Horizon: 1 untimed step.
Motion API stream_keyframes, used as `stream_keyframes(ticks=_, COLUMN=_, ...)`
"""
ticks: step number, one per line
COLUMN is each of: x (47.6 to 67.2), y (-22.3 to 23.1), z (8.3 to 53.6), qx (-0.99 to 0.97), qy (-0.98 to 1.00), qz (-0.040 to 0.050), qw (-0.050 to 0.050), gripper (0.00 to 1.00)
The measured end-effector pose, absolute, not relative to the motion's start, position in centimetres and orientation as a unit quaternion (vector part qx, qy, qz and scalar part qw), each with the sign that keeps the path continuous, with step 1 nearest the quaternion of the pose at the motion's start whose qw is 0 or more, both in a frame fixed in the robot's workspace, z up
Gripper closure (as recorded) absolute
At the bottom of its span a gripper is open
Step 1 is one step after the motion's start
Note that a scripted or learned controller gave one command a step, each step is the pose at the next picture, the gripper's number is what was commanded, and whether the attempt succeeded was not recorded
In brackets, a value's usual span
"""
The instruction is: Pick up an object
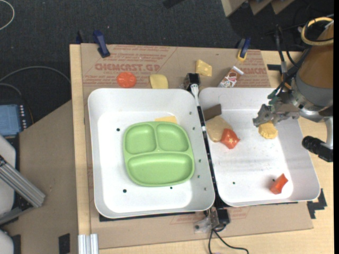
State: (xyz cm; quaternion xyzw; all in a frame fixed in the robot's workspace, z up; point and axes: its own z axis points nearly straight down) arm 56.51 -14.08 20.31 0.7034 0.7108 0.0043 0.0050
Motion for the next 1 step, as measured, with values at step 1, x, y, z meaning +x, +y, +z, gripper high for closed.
stream_keyframes(ticks=1, x=59.18, y=-8.62, z=21.42, qx=0.706, qy=0.708, qz=0.0013, qw=0.002, gripper=1.00)
